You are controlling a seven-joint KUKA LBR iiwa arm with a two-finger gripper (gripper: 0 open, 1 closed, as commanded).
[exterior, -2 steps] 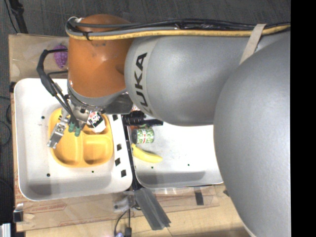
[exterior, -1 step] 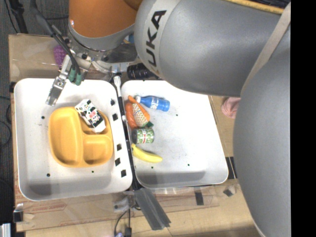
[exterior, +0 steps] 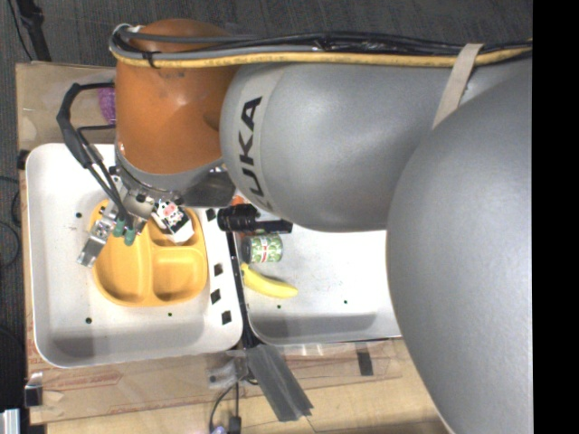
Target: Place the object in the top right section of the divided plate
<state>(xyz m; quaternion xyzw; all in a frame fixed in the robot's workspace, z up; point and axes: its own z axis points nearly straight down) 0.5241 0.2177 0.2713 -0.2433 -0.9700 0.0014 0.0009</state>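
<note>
Wooden surface (exterior: 136,382) carries two white bins; the yellow divided plate (exterior: 154,274) sits in the left bin (exterior: 54,242). Gripper (exterior: 116,227) hovers over the plate's upper left edge; finger state and the object: cannot tell. Advise centring over the top right section, beside the white tag (exterior: 174,217), before lowering and releasing.

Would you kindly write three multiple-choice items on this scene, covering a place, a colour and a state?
1. The banana lies in:
A the right bin
B the left bin
C the plate

2. The divided plate is:
A white
B yellow
C green

3. The pincer is:
A over the right bin
B off the bench
C over the plate's left edge

Key:
1 A, it lies beside the green can there.
2 B, it stands yellow against the white bin.
3 C, its tip overlaps that rim.
</note>
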